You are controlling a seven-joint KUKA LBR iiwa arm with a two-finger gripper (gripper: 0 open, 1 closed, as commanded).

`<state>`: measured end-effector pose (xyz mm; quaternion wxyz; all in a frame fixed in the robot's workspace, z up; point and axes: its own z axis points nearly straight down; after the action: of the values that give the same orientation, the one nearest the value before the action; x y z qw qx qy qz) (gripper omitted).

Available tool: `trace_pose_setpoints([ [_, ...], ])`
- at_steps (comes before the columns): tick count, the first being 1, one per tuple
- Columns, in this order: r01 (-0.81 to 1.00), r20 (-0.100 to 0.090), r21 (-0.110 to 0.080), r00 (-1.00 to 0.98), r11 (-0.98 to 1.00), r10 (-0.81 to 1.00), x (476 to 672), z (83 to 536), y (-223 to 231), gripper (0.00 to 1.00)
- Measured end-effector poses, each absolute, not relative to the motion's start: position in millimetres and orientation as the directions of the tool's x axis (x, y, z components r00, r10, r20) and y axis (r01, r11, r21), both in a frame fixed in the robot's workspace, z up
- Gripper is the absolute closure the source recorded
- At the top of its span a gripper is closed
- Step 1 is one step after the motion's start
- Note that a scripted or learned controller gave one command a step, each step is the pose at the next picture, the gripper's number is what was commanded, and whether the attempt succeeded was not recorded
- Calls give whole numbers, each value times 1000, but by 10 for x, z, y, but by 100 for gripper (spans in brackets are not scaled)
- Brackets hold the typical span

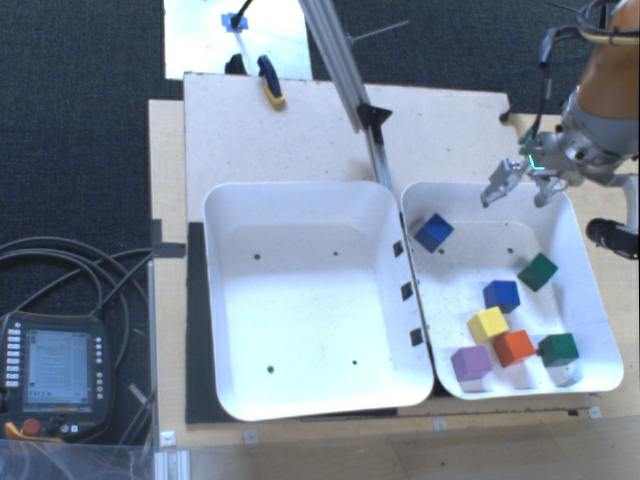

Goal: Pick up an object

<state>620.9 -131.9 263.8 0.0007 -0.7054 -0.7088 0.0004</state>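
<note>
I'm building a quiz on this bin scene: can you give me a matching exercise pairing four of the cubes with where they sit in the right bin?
Things:
1. lone blue cube
2. yellow cube
3. purple cube
4. dark green cube by the right wall

Places:
A. at the near edge, left end of the cluster
B. far left corner, apart from the others
C. middle of the cluster, beside the orange cube
D. right side, beyond the cluster

Pairs: 1-B, 2-C, 3-A, 4-D

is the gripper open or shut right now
Open. The gripper hangs over the right bin's far rim, its two fingers spread apart with nothing between them.
</note>
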Motion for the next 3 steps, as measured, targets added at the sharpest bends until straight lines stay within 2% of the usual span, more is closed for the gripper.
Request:
trace_pose_setpoints([
  [1, 1000, 0, 2, -5, 5, 1000, 6215, 2657, -1319, 0],
  [3, 1000, 0, -3, -3, 3, 1000, 6204, 1425, -1319, 0],
])
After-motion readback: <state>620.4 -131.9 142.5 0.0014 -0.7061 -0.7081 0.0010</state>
